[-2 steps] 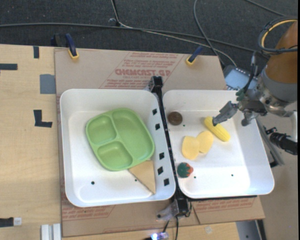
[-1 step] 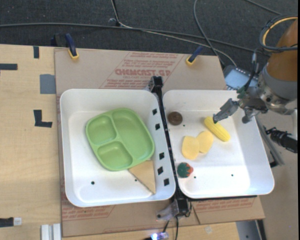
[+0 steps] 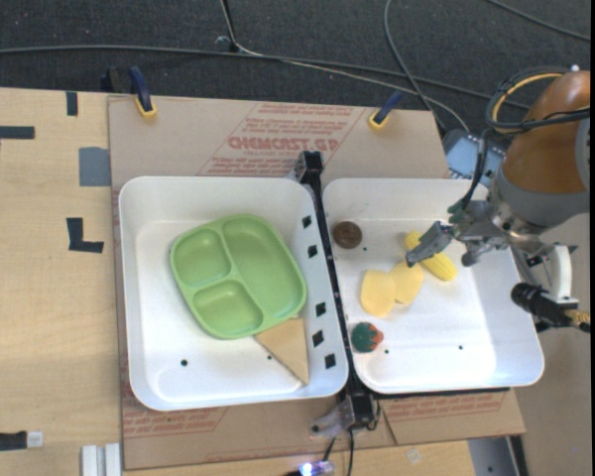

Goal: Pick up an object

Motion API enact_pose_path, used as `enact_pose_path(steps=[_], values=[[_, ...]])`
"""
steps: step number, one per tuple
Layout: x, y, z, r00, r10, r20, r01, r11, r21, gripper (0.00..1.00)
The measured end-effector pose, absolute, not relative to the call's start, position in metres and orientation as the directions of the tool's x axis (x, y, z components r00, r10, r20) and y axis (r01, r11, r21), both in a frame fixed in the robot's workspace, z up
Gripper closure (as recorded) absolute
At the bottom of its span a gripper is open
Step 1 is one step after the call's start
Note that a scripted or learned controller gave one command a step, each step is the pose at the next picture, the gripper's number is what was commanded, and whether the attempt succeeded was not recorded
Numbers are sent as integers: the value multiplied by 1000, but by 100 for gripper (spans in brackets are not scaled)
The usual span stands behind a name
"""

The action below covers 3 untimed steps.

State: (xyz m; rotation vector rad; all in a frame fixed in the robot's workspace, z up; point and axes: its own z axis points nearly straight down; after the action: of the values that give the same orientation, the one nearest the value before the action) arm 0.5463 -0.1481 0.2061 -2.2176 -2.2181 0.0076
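Claw [image 3: 444, 245] position: over the right bin [image 3: 496, 360], touching the upper end of a yellow corn cob [image 3: 431, 261]. The cob's long axis slants down toward the bin's right wall. Fingers are spread apart, holding nothing. The arm reaches in from beyond the bin's right wall, wrist angled toward the cob.

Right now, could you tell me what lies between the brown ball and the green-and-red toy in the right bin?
In the camera view, bare white bin floor lies between the brown ball and the green-and-red toy; the pale yellow piece sits just right of that line.
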Motion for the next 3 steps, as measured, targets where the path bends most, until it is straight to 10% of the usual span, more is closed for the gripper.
enact_pose_path(steps=[2, 3], values=[[545, -151, 89, 0, 1000, 0, 1000, 0, -3, 0], [546, -150, 102, -3, 1000, 2, 1000, 3, -1, 100]])
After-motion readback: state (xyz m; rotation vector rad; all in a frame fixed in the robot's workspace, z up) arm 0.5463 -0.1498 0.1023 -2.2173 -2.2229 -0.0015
